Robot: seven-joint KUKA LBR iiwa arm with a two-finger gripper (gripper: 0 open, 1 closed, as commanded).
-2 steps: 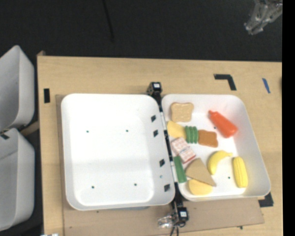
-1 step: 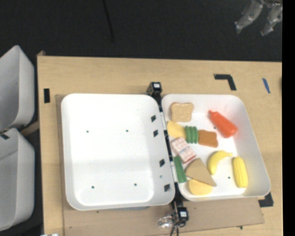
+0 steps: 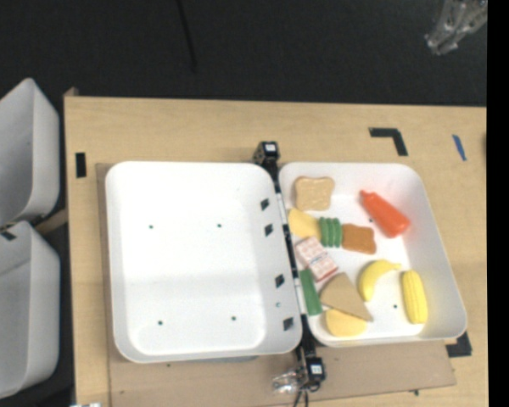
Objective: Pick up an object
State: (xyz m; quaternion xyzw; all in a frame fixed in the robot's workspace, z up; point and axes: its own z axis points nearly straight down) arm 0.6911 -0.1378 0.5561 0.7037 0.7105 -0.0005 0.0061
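**Two bins, one stocked: the gripper hangs well off from the toys**

Two shallow white plastic bins sit side by side on the pale wooden bench. The left white bin (image 3: pixel 187 261) touches the right white bin (image 3: pixel 426 186) along a shared edge and has a smooth, bare floor.

All the candidates for picking lie inside the right white bin. Along its left wall are a tan toy bread slice (image 3: pixel 313 193), a yellow rounded piece (image 3: pixel 301 223), a small white-and-red packet (image 3: pixel 317 259) and a thin green stick (image 3: pixel 310 292). Towards its middle are a ribbed green piece (image 3: pixel 329 231), a flat orange-brown square (image 3: pixel 359 238), a tan wedge (image 3: pixel 345 295) and a yellow half-round slice (image 3: pixel 346 322). Nearer its right wall lie a glossy red-orange bottle-shaped toy (image 3: pixel 385 214), a curved yellow toy banana (image 3: pixel 377 276) and a knobbly yellow toy corn cob (image 3: pixel 414 296).

The pale, blurred two-finger gripper (image 3: pixel 456 15) hangs over the dark background, well beyond the right bin's far right corner. How wide it stands cannot be told.

Every toy therefore lies down and to the left of it. The red-orange toy is nearest and lies with its long axis slanting from far-left to near-right. It looks hard and smooth, and it stands clear of its neighbours, so it is probably the easiest pick.
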